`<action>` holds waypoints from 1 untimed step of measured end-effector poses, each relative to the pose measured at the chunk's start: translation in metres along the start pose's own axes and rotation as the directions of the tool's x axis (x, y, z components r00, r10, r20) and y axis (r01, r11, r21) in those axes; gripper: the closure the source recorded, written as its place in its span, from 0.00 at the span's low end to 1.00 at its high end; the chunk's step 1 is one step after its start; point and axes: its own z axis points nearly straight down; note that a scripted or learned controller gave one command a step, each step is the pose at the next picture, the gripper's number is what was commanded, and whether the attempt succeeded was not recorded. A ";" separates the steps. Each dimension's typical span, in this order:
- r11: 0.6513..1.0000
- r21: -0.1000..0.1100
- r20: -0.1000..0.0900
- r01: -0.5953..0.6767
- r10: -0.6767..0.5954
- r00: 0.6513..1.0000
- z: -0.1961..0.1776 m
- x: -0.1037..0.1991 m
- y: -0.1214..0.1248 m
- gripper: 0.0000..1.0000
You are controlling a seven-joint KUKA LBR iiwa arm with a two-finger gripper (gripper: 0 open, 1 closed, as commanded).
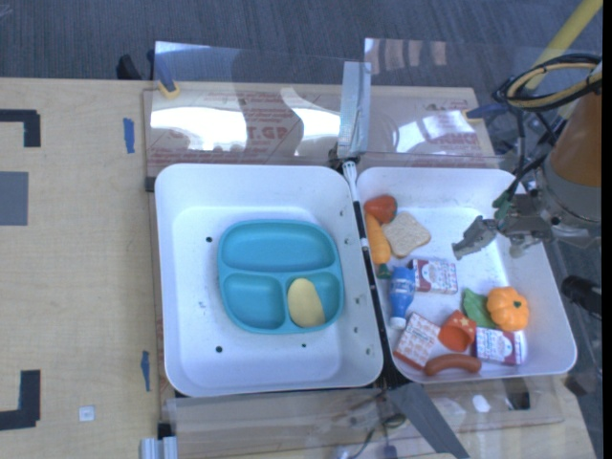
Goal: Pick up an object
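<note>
My gripper (492, 245) hangs over the right part of the right bin (555, 285), fingers spread open and nothing between them. Just left of it and below lie a small milk carton (438, 276) and a slice of bread (408, 233). An orange pumpkin (508, 308) sits under the gripper toward the front, beside a green piece (475, 307). A red tomato (381, 207), an orange carrot (379, 243) and a blue bottle (403, 293) lie along the bin's left wall. A red pepper (457, 333), a sausage (452, 363) and two cartons (417, 340) (500, 346) are at the front.
The left bin (182, 256) holds a blue divided plate (277, 247) with a yellow lemon-like piece (306, 302) in its front right compartment. A metal divider (353, 113) stands behind the gap between the bins. Cables (545, 79) hang at the far right.
</note>
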 end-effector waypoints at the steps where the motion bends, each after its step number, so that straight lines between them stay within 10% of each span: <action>1: 0.995 -0.008 0.004 0.096 -0.096 0.995 0.141 -0.042 -0.015 0.00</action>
